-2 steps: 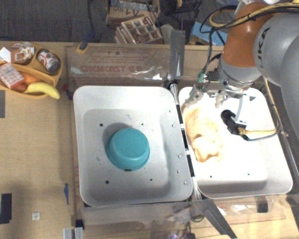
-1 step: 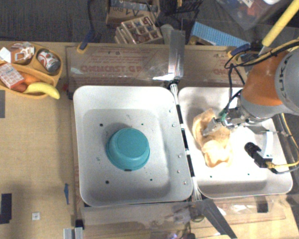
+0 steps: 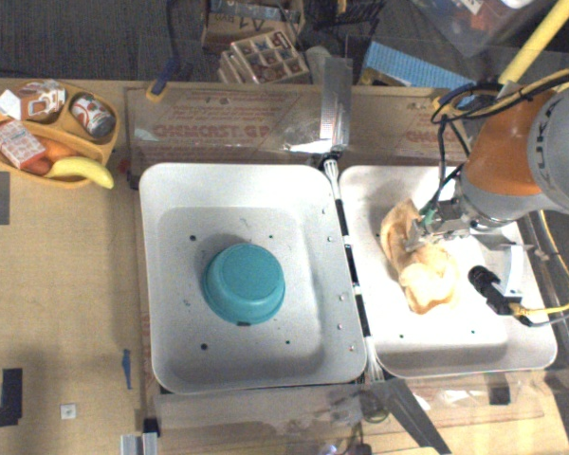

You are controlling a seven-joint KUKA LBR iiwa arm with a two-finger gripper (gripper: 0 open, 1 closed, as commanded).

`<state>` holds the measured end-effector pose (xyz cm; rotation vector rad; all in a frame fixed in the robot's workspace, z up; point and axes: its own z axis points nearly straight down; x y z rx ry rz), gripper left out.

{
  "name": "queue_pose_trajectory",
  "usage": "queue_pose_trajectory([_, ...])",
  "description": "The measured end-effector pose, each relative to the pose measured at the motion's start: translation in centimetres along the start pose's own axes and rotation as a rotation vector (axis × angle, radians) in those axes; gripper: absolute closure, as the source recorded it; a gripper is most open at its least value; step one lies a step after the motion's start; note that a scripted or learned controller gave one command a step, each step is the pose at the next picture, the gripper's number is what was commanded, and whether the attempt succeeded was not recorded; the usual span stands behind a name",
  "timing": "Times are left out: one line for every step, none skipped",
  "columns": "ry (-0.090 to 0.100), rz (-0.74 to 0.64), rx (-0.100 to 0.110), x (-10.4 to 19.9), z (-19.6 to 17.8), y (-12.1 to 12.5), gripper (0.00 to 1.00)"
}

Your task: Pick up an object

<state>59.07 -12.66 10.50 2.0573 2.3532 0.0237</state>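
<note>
One pale, tan-and-cream object (image 3: 419, 257), soft and lumpy in outline, lies in the right-hand bin (image 3: 455, 354). Its long axis runs from the bin's upper left toward the lower right, slightly tilted from straight up-and-down in the picture; the broader, browner end sits toward the far wall, the paler rounded end toward the near wall. What the object is cannot be told for certain from this view.

The gripper (image 3: 427, 230) is down over the object's upper half, at the end of the grey arm (image 3: 541, 159) with its orange band. Its tip overlaps the object's brown part, and the pale end extends below and slightly right of it. How far apart the fingers stand cannot be told; they blur into the object, and whether they pinch it or merely rest on it is unclear.

Left of the gripper, across the bin divider, a teal bowl (image 3: 246, 282) sits upside down in the left-hand bin (image 3: 171, 207), well apart from it.
</note>
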Motion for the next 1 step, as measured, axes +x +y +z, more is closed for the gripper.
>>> queue_pose_trajectory([0.002, -0.25, 0.018, 4.18, -7.93, 4.27, 1.0])
